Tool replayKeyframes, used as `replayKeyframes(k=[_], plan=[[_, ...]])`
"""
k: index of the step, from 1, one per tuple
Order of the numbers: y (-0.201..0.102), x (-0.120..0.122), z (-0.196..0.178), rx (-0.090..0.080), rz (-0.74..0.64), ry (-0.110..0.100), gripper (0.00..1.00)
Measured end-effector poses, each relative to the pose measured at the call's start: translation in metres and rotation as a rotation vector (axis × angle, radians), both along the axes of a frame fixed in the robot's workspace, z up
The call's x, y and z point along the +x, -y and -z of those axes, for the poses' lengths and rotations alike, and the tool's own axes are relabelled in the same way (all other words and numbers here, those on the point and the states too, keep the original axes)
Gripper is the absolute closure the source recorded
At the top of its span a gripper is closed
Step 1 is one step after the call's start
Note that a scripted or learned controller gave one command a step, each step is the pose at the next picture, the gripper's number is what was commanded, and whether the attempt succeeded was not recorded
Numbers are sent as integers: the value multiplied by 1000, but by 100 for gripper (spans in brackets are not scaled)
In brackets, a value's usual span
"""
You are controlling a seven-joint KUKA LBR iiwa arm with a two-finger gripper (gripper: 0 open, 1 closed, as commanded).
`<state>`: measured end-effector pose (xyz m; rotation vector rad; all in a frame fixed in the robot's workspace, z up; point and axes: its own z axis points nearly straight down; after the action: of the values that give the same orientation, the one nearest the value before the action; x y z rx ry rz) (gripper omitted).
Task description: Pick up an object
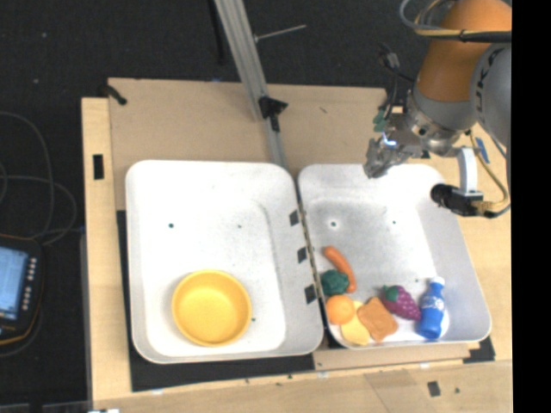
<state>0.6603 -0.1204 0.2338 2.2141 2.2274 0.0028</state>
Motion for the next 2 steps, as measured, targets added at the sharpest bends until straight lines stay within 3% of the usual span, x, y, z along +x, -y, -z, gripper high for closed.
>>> replayKeyframes(k=[2], plan=[[-108,-15,-8,1,-1,-2,100]])
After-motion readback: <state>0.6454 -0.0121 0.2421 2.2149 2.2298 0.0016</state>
